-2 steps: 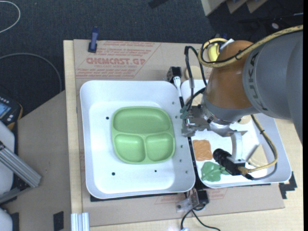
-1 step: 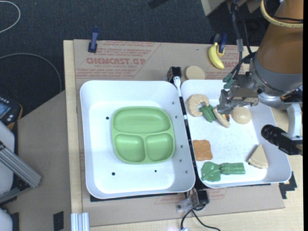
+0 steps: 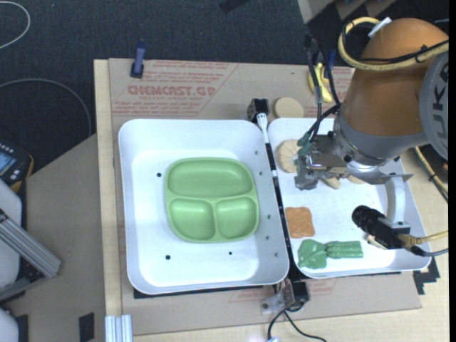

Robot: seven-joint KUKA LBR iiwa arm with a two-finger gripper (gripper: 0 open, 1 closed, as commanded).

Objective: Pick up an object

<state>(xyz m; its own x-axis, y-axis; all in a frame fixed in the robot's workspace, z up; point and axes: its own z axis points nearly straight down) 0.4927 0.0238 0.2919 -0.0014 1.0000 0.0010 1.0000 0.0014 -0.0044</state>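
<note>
Orange-banded arm (image 3: 392, 84) hangs over the right bin (image 3: 335, 230); its end effector (image 3: 308, 171), grip state unclear, sits above the tan square (image 3: 300, 221) and green toy (image 3: 329, 252).

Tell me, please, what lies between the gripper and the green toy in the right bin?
In the camera view, the orange-brown square piece lies on the bin floor between the gripper and the green toy; around it is bare white floor of the right bin.
</note>
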